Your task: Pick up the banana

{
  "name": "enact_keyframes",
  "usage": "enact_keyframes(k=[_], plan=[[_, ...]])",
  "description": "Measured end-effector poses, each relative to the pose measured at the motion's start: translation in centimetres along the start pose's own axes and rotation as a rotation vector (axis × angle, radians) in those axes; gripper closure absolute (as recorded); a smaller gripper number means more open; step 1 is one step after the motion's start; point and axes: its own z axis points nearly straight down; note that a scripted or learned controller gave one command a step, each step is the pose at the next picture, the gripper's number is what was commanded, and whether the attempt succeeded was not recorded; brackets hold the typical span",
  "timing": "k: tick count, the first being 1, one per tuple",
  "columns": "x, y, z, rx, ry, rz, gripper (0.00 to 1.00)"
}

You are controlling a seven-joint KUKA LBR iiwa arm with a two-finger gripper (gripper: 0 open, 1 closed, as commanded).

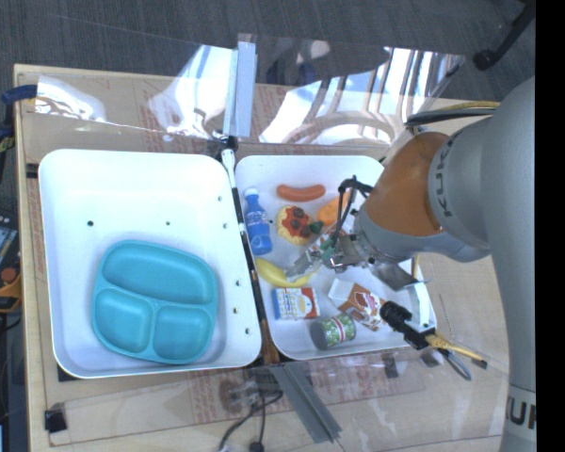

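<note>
Nearest to my camera, along the front edge of the surface (169, 398), I see a metal bracket and some cables. Moving from the left, the left bin (66, 205) holds a turquoise divided plate (155, 299) lying flat in its front half. Just past the wall between the bins, in the right bin (292, 347), I see a small blue bottle (256, 222) lying against that wall, and in front of it the banana (275, 273), its yellow curve running from the wall toward the bin's middle. A small carton with a red band (295, 302) lies just in front of the banana, and a green-labelled can (332, 330) lies on its side near the front rim. Farther back I make out a sausage (301, 192) and a yellow toy with red and dark bits (298, 222). The gripper (322, 252) sits low over the bin's middle, its metal tip right at the banana's right end; I cannot tell how its grasp stands. Behind it the arm (433, 205), with its orange band, covers the bin's right side.
</note>
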Motion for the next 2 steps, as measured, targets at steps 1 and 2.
enact_keyframes(k=[1, 2], plan=[[5.6, 0.2, 0.7, 0.011, 0.001, -0.056, 0.00], [4.7, 13.3, 0.9, 0.014, -0.004, -0.153, 0.00]])
